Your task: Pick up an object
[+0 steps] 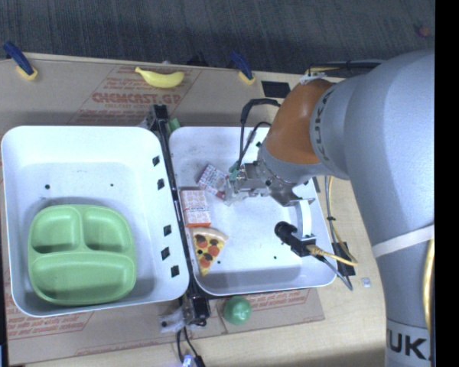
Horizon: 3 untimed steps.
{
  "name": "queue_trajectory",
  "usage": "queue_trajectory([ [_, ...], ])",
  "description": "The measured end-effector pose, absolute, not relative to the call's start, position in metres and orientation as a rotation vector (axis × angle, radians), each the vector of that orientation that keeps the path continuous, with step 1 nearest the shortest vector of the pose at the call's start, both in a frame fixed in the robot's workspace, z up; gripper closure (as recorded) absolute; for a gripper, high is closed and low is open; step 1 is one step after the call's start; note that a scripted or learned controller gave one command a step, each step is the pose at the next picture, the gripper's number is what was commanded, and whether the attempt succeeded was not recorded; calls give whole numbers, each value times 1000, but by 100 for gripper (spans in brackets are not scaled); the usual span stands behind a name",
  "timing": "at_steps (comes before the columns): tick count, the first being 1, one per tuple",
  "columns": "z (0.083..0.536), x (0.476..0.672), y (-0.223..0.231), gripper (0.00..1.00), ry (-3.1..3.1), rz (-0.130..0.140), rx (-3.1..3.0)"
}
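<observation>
In the right bin [291,277], a small white and red packet [210,177] lies near the left wall. A red and white carton [194,206] sits just below it, and a toy pizza slice [207,248] lies lower still. My gripper [233,186] hangs low over the bin's middle, right beside the packet and close to its right edge. The grey arm with its orange band [294,125] reaches in from the right and covers the bin's upper right part.
The left bin [30,147] holds a green divided plate [80,252]. On the cardboard outside the bins lie a yellow banana [161,76] at the back and a green ball [236,310] at the front. Blue clamps [19,60] hold the cardboard's back edge.
</observation>
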State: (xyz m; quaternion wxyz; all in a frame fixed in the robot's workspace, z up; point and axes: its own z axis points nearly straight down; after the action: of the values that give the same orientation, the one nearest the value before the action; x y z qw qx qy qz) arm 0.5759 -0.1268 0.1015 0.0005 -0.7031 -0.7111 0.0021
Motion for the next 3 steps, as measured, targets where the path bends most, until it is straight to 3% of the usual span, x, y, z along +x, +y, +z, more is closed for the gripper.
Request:
queue_trajectory([
  [1, 198, 520, -141, 100, -2226, 0, -2217],
  [2, 219, 476, -172, 100, -2224, 2, -2217],
  [3, 215, 477, -142, 100, -2230, 2, -2211],
])
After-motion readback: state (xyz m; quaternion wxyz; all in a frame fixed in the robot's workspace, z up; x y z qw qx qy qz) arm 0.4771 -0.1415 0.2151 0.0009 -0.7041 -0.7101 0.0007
